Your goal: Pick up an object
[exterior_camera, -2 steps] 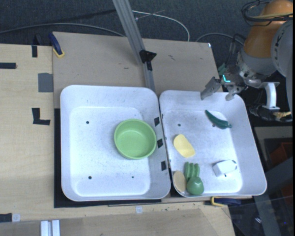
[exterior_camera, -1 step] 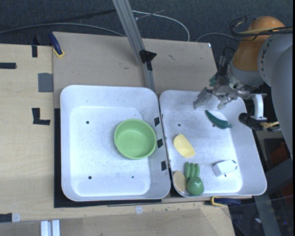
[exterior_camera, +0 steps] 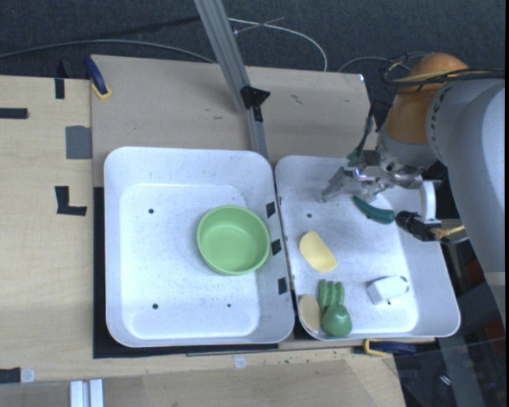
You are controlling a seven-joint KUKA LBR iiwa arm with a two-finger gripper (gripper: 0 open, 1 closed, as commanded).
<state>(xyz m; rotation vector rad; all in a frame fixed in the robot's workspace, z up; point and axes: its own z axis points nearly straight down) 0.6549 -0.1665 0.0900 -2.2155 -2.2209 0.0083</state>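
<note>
We see grey rounded arm (exterior_camera: 479,168), orange band above wrist, black cables looping over it; end effector (exterior_camera: 356,185) metallic silver with teal-green part.

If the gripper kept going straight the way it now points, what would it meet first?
Probably the bare floor of the right bin near its upper left: the gripper points down and leftward there. The yellow object lies lower, seemingly off that line; depth is unclear.
</note>
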